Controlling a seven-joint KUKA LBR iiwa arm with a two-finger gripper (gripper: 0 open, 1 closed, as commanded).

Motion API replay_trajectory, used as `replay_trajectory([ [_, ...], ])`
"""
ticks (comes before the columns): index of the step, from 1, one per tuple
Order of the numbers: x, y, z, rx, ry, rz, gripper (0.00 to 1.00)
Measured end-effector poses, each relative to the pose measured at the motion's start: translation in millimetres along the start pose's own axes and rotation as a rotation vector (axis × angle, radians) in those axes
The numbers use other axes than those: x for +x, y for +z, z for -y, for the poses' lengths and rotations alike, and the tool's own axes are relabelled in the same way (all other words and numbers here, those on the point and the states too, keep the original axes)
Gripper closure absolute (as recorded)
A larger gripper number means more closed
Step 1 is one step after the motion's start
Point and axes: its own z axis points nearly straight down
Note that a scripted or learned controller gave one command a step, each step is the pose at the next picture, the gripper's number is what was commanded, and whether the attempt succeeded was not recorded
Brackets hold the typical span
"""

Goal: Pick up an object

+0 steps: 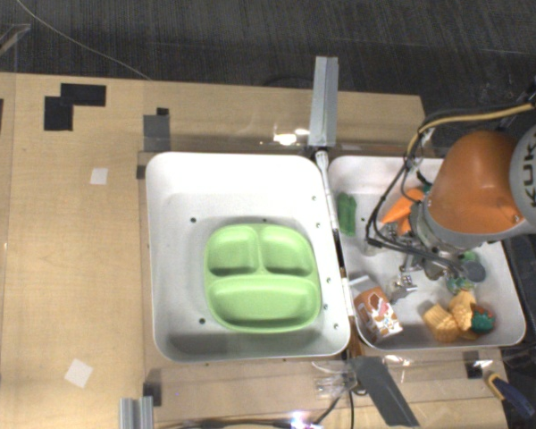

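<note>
Orange-banded and marked "KUKA", the arm (482, 181) reaches over the right bin (518, 315); its jaws (411, 275) hang low there, and whether they are spread or closed cannot be told. Near them lie a brown printed packet (378, 315), yellow toys (448, 318), a green bar (347, 214). Left of that bin, a green divided tray (262, 276) sits in the left bin (174, 239).

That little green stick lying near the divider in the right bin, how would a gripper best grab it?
Across its narrow width at the middle, coming straight down from above. The green piece lies flat, long axis running up-down in the camera view, apart from the other toys. The bin wall sits close on one side, so finger room there looks tight.
</note>
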Motion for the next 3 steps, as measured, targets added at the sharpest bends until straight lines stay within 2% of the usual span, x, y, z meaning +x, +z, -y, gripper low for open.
replay_trajectory([
  [1,-57,3,34,-0.002,0.102,-0.005,0.0],
  [2,-22,1,-2,-0.001,0.069,-0.003,0.0],
  [3,-105,5,17,-0.002,0.197,-0.007,0.0],
])
